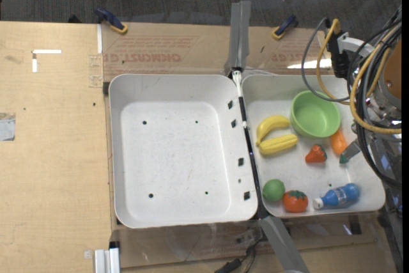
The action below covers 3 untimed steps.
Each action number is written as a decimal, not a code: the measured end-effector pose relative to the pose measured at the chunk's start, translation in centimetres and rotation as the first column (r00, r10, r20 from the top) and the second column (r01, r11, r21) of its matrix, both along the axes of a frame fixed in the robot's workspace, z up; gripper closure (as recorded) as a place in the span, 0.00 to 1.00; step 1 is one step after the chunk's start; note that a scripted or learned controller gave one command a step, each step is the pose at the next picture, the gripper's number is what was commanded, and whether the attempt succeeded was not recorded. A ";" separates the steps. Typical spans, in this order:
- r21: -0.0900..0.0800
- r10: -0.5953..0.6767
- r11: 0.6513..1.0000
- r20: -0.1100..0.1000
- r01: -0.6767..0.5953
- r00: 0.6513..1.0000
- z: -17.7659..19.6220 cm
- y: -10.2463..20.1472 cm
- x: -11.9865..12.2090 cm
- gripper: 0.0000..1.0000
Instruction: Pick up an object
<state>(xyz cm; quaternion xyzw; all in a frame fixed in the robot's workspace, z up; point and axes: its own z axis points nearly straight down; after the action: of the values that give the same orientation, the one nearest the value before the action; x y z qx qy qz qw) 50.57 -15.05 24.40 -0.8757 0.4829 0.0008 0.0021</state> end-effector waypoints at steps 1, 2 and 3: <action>0.000 0.126 0.992 -0.001 -0.126 0.992 -15.3 0.3 0.2 1.00; -0.001 -0.364 0.931 -0.001 0.364 0.931 -15.2 5.8 2.9 1.00; 0.000 -0.101 0.995 -0.001 0.101 0.995 8.0 1.9 -2.7 1.00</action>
<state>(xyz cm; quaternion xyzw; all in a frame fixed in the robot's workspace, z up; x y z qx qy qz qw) 47.84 -13.11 32.39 -0.8501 0.5265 0.0012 0.0020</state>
